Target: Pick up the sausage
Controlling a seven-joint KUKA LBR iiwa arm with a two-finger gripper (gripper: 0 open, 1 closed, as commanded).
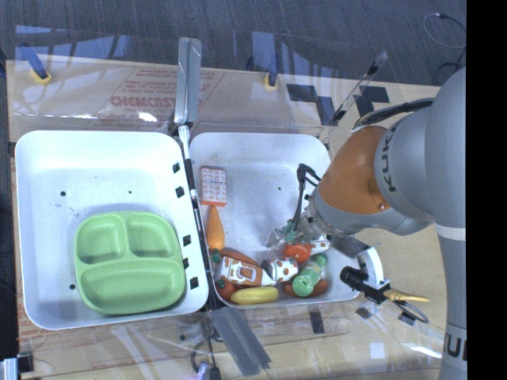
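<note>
Gripper (295, 236) low over right bin's (261, 145) toys (273, 271)

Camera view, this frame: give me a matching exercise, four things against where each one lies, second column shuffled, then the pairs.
Things:
1. green divided plate
2. carrot
3. banana
4. pink-and-white packet

Places:
A. right bin, along its near edge
B. left bin, towards its near side
C. right bin, by the divider wall, farther back than the other food
D. right bin, by the divider wall, just nearer than the packet

Pairs: 1-B, 2-D, 3-A, 4-C
</note>
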